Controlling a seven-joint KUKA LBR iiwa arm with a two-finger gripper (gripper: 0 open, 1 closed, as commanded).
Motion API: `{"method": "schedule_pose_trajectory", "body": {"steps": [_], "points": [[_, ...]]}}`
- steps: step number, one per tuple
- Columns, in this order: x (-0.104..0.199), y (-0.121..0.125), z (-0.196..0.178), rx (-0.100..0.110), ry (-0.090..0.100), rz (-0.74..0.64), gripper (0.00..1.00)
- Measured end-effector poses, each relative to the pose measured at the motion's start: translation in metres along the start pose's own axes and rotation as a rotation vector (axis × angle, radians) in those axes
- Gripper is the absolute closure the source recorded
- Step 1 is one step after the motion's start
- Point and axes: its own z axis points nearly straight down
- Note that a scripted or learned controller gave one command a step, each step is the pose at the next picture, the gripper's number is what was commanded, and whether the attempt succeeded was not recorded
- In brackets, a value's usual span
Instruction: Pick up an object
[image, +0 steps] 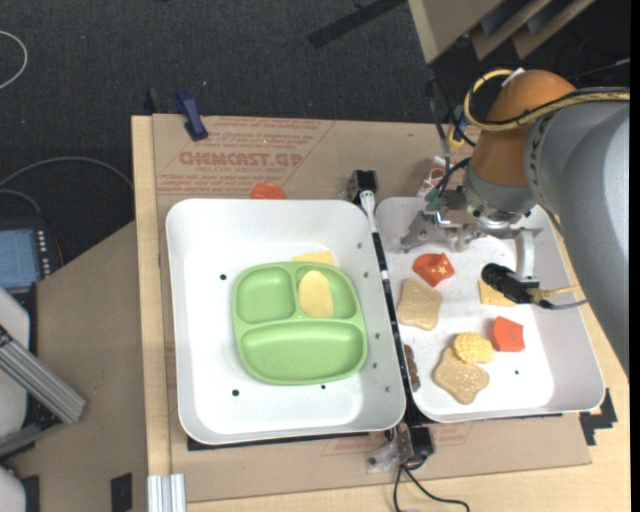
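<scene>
While the two-finger gripper (440, 236) hangs over the far end of the right-hand shallow white bin (570, 385), I judge this to be the approach step. I cannot tell whether the gripper is spread or pressed together. The red strawberry-shaped toy (433, 267) lies just on the gripper's near side, apart from it. The next move calls for a short shift over the toy, then a descent.

robotics lab setup. grey arm (590, 170) over a cardboard-covered worktop (240, 150) with two white bins (200, 240), loose cables (425, 485) trailing. dark carpet floor (80, 100), aluminium framing (40, 385) at the view's left.
</scene>
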Motion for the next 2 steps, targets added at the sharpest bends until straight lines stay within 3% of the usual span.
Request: {"method": "schedule_pose_trajectory", "body": {"steps": [1,2], "points": [[-0.002,-0.036,0.000,0.010,0.002,0.003,0.00],[-0.002,-0.034,-0.010,0.004,0.001,0.003,1.00]]}}
